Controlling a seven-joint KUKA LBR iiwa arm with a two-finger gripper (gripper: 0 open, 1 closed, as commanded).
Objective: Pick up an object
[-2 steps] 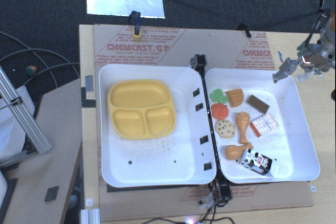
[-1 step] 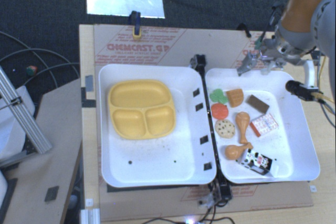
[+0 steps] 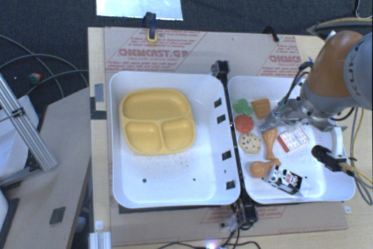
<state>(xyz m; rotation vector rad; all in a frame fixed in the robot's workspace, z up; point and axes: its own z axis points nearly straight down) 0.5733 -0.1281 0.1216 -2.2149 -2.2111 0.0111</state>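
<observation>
My gripper hangs low in the right bin, near its middle. It sits just right of an orange block and directly above a tan drumstick. A red-and-white packet lies just below and right of it. Left of the gripper lie a green leafy piece, a red tomato and a speckled cookie. A second drumstick and a black-and-white carton rest near the front wall. Nothing shows as held.
The left bin holds a yellow three-compartment plate at its back. A black-clipped divider separates the two bins. The arm's orange band looms over the right bin's back right corner.
</observation>
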